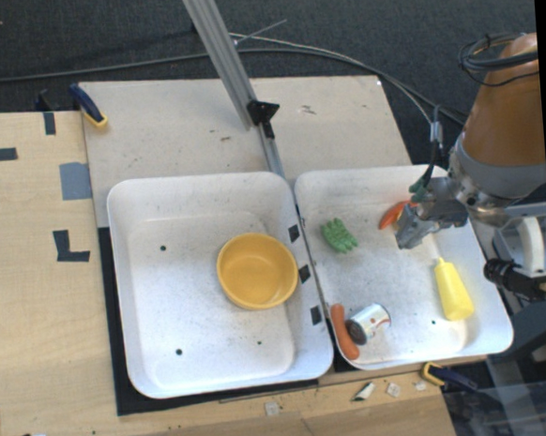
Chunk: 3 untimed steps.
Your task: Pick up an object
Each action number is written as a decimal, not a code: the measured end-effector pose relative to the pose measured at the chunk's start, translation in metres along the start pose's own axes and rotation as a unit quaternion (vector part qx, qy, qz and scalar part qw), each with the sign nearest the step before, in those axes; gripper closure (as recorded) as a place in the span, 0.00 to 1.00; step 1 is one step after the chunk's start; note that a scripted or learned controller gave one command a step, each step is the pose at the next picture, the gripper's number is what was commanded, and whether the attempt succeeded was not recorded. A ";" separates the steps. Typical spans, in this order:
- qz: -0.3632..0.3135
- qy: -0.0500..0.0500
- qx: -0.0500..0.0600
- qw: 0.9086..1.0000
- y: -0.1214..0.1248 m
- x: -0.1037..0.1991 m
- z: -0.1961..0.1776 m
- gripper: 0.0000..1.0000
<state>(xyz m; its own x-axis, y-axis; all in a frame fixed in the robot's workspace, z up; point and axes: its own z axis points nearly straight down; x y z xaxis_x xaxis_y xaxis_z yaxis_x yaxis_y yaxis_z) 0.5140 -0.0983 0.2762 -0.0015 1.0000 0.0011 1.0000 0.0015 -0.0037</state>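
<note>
My gripper (411, 228) hangs over the upper right part of the right bin (383, 180). A small orange-red object (390, 216) shows right at its left side, touching or tucked under it; I cannot tell whether it is held. Below the gripper, a yellow elongated object (453, 288) lies near the bin's right wall. A green ridged toy (339, 235) rests near the bin's left wall. A silver can-like piece (368, 321) and an orange stick (344, 332) lie in the lower left corner.
The left bin (141, 213) holds a yellow bowl (256, 271) near its right side. A metal pole (233, 70) slants down to the divider between the bins. Cables run across the dark floor behind the bench.
</note>
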 end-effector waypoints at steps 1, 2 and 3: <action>0.000 0.000 0.000 1.000 0.000 0.000 0.000 0.00; 0.001 0.000 0.003 1.000 0.000 0.000 0.045 0.00; 0.000 0.000 0.004 1.000 -0.004 0.006 0.092 0.00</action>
<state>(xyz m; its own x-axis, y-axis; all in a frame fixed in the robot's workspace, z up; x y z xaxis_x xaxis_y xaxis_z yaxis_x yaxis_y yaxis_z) 0.5092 -0.0919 0.1838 -0.0009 1.0000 0.0016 0.9999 0.0009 -0.0127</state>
